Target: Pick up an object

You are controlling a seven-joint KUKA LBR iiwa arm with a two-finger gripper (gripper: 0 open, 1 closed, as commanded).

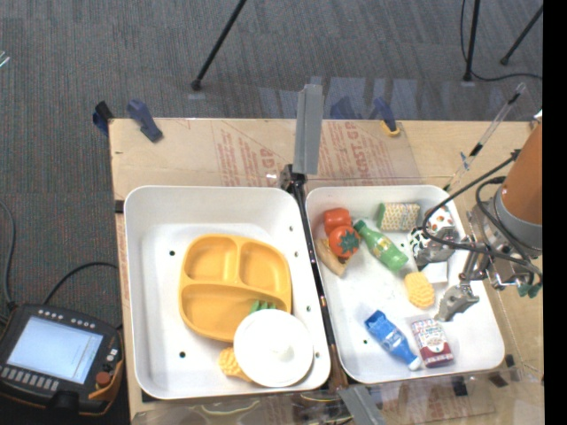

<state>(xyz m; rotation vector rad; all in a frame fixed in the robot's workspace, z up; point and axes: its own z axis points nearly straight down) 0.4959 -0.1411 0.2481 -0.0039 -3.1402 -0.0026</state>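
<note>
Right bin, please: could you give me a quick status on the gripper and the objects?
Gripper low over the right bin, holding nothing visible. Corn just beside it, untouched. Green bottle, blue pack and red carton close around.

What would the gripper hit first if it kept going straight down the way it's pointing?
Probably the bare floor of the right bin, just right of the yellow corn piece. The gripper hangs there, though depth is hard to judge.
</note>
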